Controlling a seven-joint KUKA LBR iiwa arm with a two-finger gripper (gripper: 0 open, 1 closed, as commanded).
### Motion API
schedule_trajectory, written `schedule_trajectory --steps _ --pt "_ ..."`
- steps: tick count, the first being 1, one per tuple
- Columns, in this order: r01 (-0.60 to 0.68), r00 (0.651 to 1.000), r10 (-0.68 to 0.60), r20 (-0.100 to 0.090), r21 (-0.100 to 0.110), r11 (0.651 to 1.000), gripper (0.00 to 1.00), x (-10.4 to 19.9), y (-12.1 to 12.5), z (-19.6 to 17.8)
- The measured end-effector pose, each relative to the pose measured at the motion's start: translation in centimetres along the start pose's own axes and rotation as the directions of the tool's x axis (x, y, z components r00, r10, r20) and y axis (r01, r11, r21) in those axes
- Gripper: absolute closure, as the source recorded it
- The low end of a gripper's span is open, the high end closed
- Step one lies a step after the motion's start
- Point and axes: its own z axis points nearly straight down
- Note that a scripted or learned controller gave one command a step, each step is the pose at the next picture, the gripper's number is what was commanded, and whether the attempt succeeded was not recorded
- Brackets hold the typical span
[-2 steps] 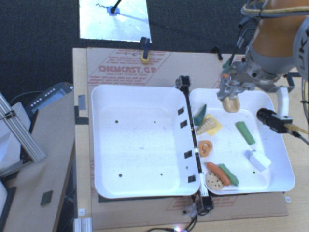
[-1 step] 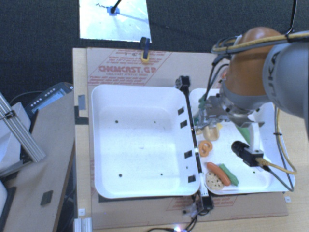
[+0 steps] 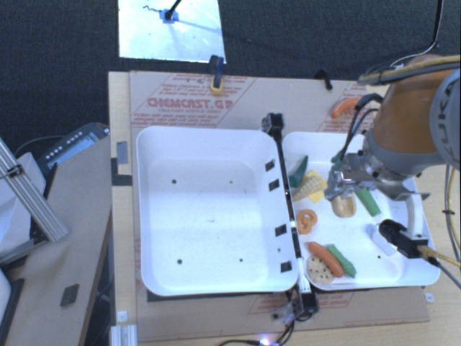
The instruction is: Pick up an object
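Gripper [image 3: 341, 187] low over right bin [image 3: 410, 265], near its middle. Tan lump [image 3: 344, 206] directly beneath tip, touching or nearly. Green stick [image 3: 368, 201] just beside, toward bin's right edge, lying diagonal. Whether lump is held: cannot tell. Descent straight down suits lump.

The tool [image 3: 341, 187] is seen poised over a tan object [image 3: 344, 207], possibly a bread roll, in the right bin [image 3: 403, 265] among toy foods.
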Motion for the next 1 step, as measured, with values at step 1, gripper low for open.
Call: schedule_trajectory --steps 1 --pt "0.004 1.000 -0.004 -0.002 0.005 1.000 1.00 -0.75 -2.57 5.60"
